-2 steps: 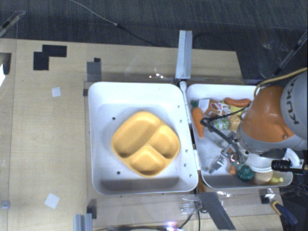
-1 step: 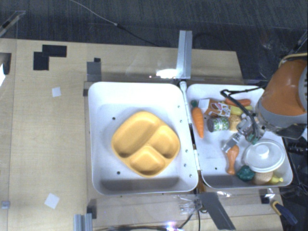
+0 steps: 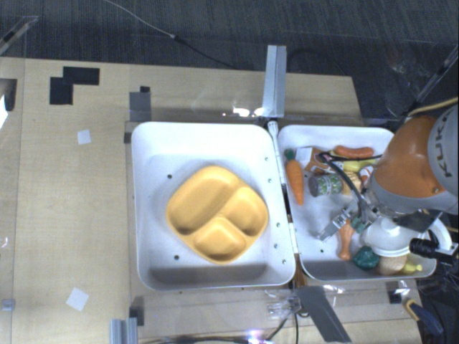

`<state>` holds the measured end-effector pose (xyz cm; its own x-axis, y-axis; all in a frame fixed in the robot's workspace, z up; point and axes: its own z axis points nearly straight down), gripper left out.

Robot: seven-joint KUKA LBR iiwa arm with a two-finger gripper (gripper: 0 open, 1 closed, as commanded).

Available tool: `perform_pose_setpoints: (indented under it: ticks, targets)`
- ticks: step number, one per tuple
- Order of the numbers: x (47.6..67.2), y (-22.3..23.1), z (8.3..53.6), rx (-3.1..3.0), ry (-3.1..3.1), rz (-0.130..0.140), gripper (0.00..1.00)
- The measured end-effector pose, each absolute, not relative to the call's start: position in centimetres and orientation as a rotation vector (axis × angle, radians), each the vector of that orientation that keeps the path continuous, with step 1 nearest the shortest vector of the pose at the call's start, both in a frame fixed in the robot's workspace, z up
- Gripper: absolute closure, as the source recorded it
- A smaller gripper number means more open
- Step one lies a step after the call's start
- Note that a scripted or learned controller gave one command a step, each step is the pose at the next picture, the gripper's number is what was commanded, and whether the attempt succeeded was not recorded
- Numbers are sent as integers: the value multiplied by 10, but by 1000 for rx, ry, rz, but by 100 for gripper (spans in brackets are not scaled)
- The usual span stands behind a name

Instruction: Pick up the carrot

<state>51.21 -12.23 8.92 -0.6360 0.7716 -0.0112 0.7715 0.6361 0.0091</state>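
The carrot [image 3: 295,180], orange with a green top, lies along the left wall of the right bin [image 3: 337,272], its tip pointing toward the front. My gripper [image 3: 343,224] is low in the middle of that bin, to the right of the carrot and apart from it. Just below the gripper lies a second small orange piece [image 3: 346,242]. The arm's orange band [image 3: 410,163] and grey wrist hide the bin's right part.
The left bin [image 3: 150,192] holds a yellow divided plate [image 3: 217,212]. Around the gripper in the right bin are a sausage [image 3: 353,151], a small can [image 3: 326,185], a teal item [image 3: 365,258] and a white bottle [image 3: 391,244]. A metal post [image 3: 275,77] stands behind the bins.
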Motion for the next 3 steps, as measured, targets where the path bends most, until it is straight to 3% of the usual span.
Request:
perform_pose_setpoints:
  ticks: [1, 2, 3]
  targets:
    - [509, -115, 89, 1649, 2661, 6, 0]
    - [513, -113, 102, 1630, 2662, 13, 100]
    - [504, -72, 186, 1980, 2430, 8, 100]
